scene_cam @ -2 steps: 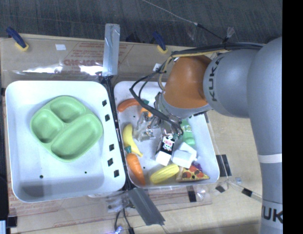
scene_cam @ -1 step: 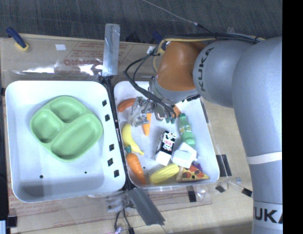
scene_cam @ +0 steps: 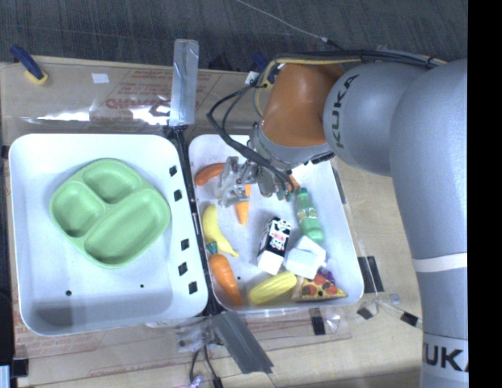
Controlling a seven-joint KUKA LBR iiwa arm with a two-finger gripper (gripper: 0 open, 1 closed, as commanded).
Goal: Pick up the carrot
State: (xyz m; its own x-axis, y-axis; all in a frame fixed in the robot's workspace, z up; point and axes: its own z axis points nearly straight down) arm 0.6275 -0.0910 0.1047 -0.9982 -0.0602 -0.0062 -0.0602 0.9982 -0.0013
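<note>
The jaws (scene_cam: 238,186) hang over a small carrot (scene_cam: 242,210); I cannot tell their opening. Centre on it, avoiding the banana (scene_cam: 213,226).

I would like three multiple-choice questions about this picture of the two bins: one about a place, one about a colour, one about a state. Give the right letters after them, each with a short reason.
1. Where does the green divided plate lie?
A. in the left bin
B. in the right bin
C. on the bench outside the bins

2. What colour is the banana in the right bin?
A. red
B. yellow
C. blue

3. How is the gripper placed?
A. over the left bin
B. outside both bins
C. low over the right bin, just above a small carrot

Answers:
1 A, the plate sits in the left bin.
2 B, its skin is plainly yellow.
3 C, the gripper hangs among the toy foods, next to the small carrot's top.
</note>
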